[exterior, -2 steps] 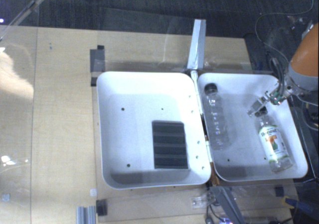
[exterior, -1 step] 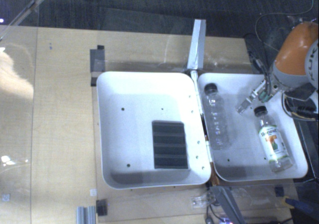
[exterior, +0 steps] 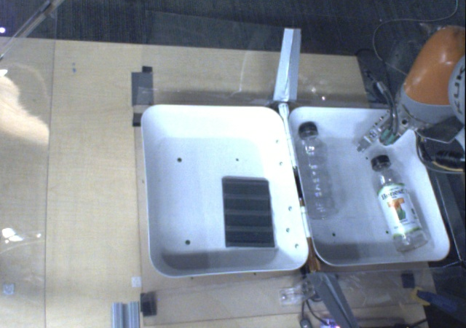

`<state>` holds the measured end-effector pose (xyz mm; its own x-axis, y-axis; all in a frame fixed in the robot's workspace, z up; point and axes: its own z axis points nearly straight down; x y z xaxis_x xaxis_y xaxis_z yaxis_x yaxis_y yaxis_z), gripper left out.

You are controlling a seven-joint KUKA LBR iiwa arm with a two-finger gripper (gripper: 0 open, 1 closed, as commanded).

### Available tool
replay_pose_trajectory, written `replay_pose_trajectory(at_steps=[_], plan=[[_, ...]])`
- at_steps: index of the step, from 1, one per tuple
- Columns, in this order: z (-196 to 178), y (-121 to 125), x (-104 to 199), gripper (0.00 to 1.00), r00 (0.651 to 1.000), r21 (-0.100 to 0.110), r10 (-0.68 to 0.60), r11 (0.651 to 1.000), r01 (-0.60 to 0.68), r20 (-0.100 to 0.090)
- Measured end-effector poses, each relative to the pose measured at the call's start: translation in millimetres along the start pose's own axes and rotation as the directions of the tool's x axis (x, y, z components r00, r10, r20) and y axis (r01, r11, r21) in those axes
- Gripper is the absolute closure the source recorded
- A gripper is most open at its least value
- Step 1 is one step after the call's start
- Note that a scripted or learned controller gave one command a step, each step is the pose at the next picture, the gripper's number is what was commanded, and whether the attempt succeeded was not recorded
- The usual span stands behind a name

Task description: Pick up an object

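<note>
1. Arm [exterior: 437,75]: cut off by the right edge; only its orange band and wrist visible.
2. Gripper [exterior: 375,137]: small and blurred.
3. Labelled bottle [exterior: 398,210]: label print too small to read.

text: none legible | bottle [exterior: 400,211] label: print too blurred

Grey KUKA arm with an orange band

Beside the right bin [exterior: 437,250], the arm [exterior: 437,75] shows a rounded orange band above grey casing; thin dark cables trail around its small metallic gripper [exterior: 380,135].
</note>
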<state>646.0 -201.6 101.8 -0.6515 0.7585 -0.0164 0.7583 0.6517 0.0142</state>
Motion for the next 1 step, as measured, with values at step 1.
replay_pose_trajectory(at_steps=[1], plan=[[-13.5,3.3,-1.4,1.00,1.000,-0.007,-0.003,1.000,0.003,0.008]])
